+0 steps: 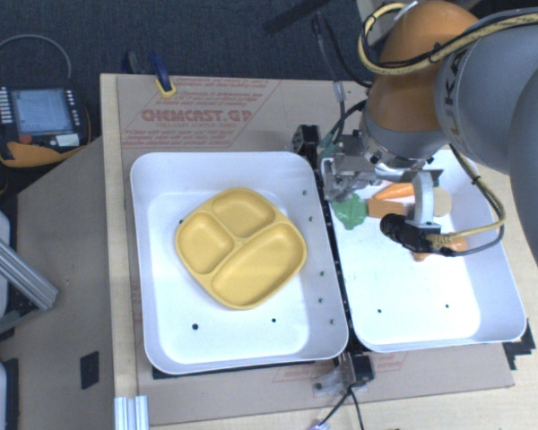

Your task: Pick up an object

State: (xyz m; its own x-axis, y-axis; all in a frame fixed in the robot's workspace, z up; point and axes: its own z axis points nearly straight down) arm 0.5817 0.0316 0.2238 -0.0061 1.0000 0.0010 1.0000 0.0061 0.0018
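My gripper [345, 180] hangs over the far left corner of the right bin [412, 307], under the arm's orange band. Directly below it, against the bin's left wall, lies a small green object [348, 211]. It seems to touch the gripper's tip or sit just under it; I cannot tell which. An orange object [393, 201] lies just right of the green one, partly hidden by the wrist. A pale beige block [442, 202] sits further right. In the left bin [148, 240] rests a yellow divided plate [241, 246].
A black cable fitting [411, 232] on the wrist hangs over the right bin's middle, with a small orange piece [420, 254] beneath it. A teach pendant [38, 119] lies off the bench at far left. The bulky grey arm covers the right bin's far right corner.
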